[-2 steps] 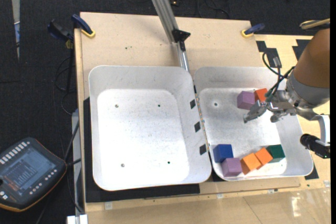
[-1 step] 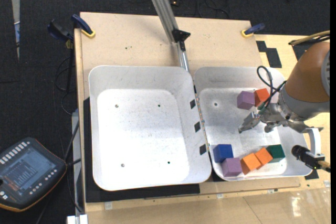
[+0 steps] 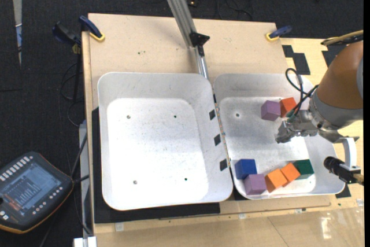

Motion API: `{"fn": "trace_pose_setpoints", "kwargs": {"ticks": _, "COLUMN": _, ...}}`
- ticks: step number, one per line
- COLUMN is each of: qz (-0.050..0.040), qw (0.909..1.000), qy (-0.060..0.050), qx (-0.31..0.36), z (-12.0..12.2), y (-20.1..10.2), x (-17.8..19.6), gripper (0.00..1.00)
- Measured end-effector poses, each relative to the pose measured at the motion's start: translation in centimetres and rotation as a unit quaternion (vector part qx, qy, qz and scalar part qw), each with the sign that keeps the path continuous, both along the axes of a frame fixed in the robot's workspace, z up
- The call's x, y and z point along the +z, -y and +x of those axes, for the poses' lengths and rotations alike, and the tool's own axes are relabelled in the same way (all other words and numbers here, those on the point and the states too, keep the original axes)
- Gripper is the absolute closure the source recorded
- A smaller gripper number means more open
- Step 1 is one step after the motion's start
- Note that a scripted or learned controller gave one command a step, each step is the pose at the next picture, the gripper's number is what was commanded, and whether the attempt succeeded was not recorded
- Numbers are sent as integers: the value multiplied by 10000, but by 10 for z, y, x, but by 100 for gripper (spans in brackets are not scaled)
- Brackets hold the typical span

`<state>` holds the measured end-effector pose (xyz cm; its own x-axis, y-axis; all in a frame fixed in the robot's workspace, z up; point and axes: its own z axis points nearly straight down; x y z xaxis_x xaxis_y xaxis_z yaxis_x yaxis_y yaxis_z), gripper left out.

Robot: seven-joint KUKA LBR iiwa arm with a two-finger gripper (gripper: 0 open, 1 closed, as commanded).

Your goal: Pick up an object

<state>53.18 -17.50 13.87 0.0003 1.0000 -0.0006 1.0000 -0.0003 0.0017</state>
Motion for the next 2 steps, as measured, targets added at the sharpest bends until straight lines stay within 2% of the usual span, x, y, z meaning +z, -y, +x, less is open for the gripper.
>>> {"fn": "trace_pose_setpoints", "kwargs": {"ticks": 2, "qz": -9, "qw": 10000, "qy": 22, "qx": 16, "z": -4, "y": -3, "x": 88, "gripper": 100}}
